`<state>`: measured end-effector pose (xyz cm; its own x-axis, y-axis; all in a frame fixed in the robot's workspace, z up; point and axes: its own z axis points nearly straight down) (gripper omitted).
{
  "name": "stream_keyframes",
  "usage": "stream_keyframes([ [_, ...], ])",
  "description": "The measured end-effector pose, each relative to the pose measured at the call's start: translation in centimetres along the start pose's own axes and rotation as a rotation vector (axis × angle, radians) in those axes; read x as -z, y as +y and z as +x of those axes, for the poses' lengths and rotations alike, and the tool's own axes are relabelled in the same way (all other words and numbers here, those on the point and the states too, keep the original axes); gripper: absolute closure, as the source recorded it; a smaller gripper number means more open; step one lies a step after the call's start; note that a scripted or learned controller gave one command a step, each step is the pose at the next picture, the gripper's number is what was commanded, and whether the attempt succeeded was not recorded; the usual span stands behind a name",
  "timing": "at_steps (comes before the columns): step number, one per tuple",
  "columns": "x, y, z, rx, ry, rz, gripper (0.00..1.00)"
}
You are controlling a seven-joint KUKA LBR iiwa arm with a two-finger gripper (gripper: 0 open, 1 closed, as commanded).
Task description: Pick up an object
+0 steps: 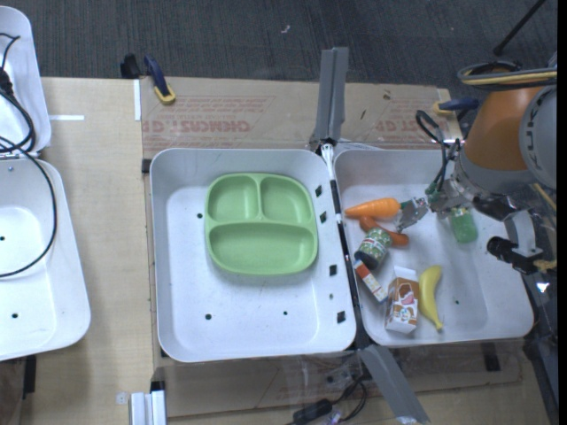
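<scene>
My gripper [414, 211] hangs low over the right bin [496, 326], reaching in from the right under the orange-banded wrist [496, 135]. Its tip is right beside the blunt end of an orange carrot [372, 208]. Just below it lie a small orange piece [399, 237] and a dark can with a green label [374, 248]. A green bottle [463, 227] lies partly under the wrist. Toward the front of the bin are a yellow banana [431, 296], a juice carton [403, 305] and a small red-and-white bottle [369, 283].
The left bin [177, 308] holds a green divided plate [261, 224]. A grey divider post [332, 87] stands between the bins at the back. White equipment with black cables [27, 237] sits at the far left of the bench.
</scene>
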<state>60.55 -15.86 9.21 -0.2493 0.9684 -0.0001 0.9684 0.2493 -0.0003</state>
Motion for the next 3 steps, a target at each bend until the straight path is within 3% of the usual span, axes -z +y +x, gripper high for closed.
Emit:
stream_keyframes([
  [1, 0.1, -0.2, 5.1, 0.032, -0.001, -0.002, 0.0],
  [2, 0.0, 5.3, 4.3, -0.152, -0.001, 0.0, 0.0],
  [3, 0.9, 5.3, 4.3, -0.149, -0.003, 0.001, 1.0],
])
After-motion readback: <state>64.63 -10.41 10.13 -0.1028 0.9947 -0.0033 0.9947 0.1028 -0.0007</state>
